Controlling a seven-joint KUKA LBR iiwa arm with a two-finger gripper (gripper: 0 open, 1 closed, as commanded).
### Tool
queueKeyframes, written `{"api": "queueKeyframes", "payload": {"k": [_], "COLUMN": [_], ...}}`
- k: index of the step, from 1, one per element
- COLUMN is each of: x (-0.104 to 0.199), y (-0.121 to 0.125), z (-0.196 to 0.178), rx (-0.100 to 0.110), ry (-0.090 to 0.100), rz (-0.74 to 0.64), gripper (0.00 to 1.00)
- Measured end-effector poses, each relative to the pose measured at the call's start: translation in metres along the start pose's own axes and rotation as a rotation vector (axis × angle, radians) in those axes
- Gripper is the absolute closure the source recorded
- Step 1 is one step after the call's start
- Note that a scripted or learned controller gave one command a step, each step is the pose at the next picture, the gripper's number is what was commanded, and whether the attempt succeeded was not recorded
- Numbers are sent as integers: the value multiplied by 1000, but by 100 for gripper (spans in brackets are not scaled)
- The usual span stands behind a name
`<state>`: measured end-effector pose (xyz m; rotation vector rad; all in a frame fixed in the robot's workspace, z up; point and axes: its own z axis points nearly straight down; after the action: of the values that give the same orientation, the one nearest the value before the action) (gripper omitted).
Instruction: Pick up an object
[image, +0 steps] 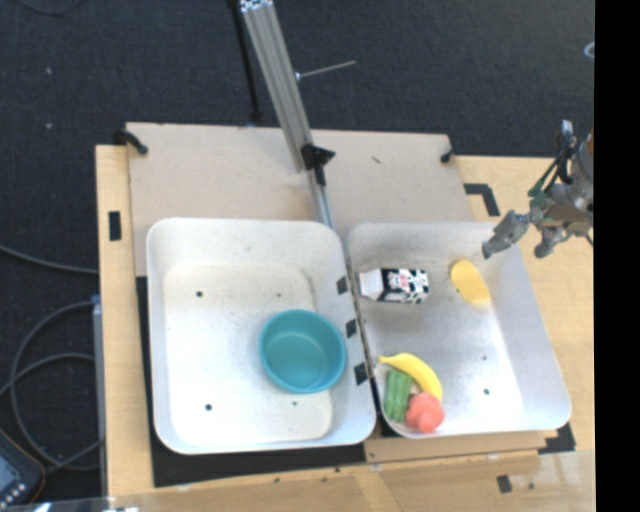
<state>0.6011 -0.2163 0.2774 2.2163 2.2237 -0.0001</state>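
Partly cropped at the right edge, the tool (528, 238) hangs spread apart, holding nothing.

Grey metal claw (527, 237), green cable

Matt white bins (180, 250), wooden bench (118, 330)

Even, bright overhead light w/ soft shadows, mild glare on white bins (180, 250), overall slightly soft focus.
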Motion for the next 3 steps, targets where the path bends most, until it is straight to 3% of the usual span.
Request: {"api": "queueKeyframes", "payload": {"k": [1,3], "x": [0,-4], "y": [0,-10], "z": [0,125], "rx": [0,6], "ry": [-1,1], "rz": [0,4], "gripper": [0,0]}}
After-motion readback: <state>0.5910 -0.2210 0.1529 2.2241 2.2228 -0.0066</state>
